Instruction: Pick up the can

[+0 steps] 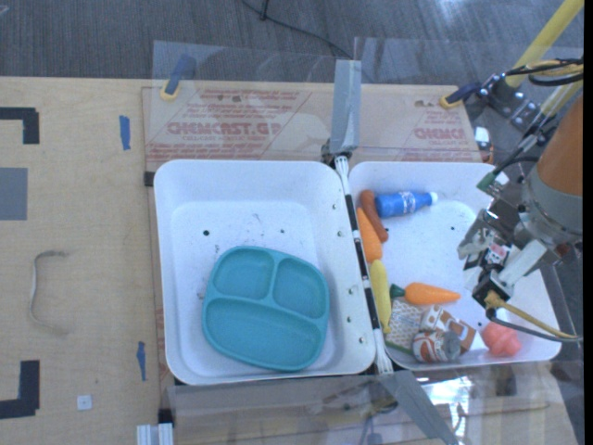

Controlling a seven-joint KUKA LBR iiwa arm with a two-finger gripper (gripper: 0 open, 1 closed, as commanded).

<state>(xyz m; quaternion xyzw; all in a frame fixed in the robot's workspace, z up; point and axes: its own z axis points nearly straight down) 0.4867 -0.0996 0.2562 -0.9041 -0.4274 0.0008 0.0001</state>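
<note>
The can [434, 334] lies on its side near the front edge of the right bin [445, 219]. It has a red, brown and white label, and its grey end faces front right. My gripper [476, 245] hangs over the right side of that bin, behind and to the right of the can and apart from it. Nothing shows in its grasp.
Around the can lie an orange carrot [431, 294], a speckled pale item [403, 320] and a pink fruit [502, 339]. A yellow corn cob [380, 292], another carrot [369, 235] and a blue bottle [404, 202] lie further back. The left bin holds a teal divided plate [267, 308].
</note>
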